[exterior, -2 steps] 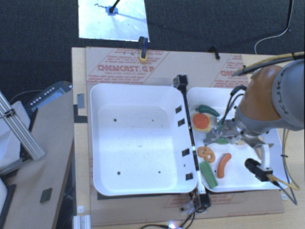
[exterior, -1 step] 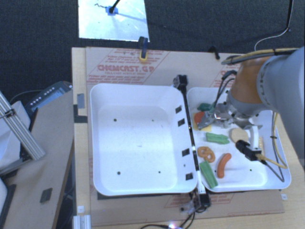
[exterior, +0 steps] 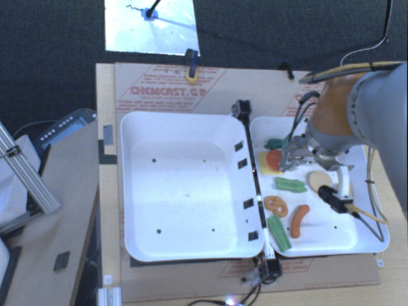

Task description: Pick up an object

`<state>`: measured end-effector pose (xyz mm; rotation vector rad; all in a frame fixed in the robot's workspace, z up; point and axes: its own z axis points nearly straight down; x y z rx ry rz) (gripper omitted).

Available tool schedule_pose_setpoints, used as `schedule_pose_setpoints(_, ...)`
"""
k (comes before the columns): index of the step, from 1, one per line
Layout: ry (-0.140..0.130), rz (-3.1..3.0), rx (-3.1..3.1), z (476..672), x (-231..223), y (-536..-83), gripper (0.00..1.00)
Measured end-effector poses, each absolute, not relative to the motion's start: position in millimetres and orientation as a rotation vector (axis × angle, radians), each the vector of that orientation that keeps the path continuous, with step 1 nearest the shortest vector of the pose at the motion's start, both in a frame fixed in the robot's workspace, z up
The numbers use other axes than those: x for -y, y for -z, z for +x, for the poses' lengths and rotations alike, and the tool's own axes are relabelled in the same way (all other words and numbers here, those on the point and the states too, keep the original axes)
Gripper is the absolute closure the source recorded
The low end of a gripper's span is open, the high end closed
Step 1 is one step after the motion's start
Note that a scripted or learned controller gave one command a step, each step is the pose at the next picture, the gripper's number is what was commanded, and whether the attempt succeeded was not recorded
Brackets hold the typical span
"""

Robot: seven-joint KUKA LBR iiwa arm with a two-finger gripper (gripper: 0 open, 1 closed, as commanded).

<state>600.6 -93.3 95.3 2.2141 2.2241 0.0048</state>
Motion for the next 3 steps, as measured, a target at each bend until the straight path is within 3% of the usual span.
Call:
schedule_pose_setpoints(1, 0.004, 2.223, -2.224, 557.5, 94, -92, 1.0)
schedule_pose_setpoints(2, 0.002, 2.224, -2.223, 491.4, 93, -84, 1.0)
schedule_pose_setpoints(3, -0.016, 2.202, -2.224, 555.8, 67, -191, 1.0)
